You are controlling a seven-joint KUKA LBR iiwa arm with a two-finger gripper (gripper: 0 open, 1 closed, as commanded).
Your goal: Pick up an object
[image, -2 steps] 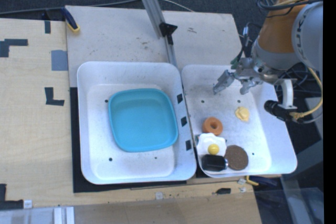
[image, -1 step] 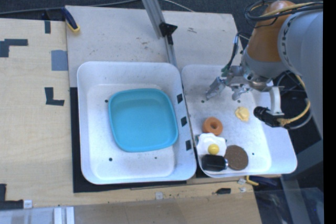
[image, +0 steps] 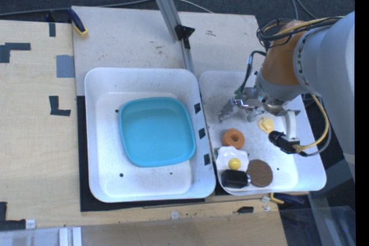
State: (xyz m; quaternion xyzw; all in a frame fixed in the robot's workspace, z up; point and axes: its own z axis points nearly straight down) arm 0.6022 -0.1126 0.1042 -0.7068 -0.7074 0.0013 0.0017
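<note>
Donut (image: 233, 138) toy sits mid right bin (image: 305, 178), just past the fried egg (image: 233, 159). Probably light, stiff plastic, a bit slick, so I'd pinch across the ring. Gripper (image: 241, 106) hangs near the bin's far edge, jaws spread, nothing in them.

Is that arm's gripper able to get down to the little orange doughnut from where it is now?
Probably yes. The gripper hangs over the right bin, just above the doughnut. The doughnut lies flat with bare floor around most of it; only the fried egg toy sits close on its near side.
</note>
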